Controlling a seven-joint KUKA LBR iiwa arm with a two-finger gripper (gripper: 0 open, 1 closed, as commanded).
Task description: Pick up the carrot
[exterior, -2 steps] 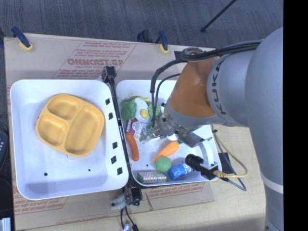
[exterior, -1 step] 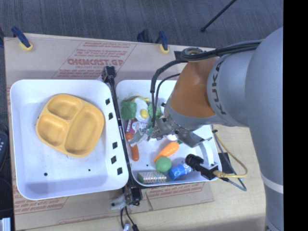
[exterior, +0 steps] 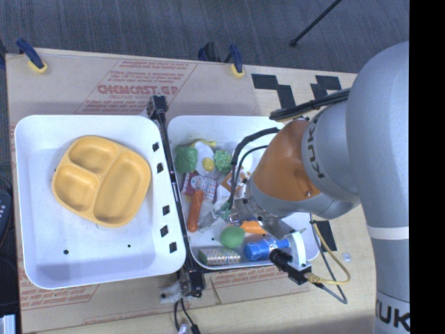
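Carrot (exterior: 195,210) left of end effector (exterior: 236,211)

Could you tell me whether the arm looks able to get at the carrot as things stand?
Probably yes: the carrot lies uncovered near the right bin's left wall, with open space above it, though neighbouring toys crowd it.

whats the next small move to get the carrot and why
Probably shift the arm toward the left side of the right white bin: the slim orange carrot lies there beside the divider, untouched, while the orange-banded wrist hangs over the clutter further right, near a green ball.
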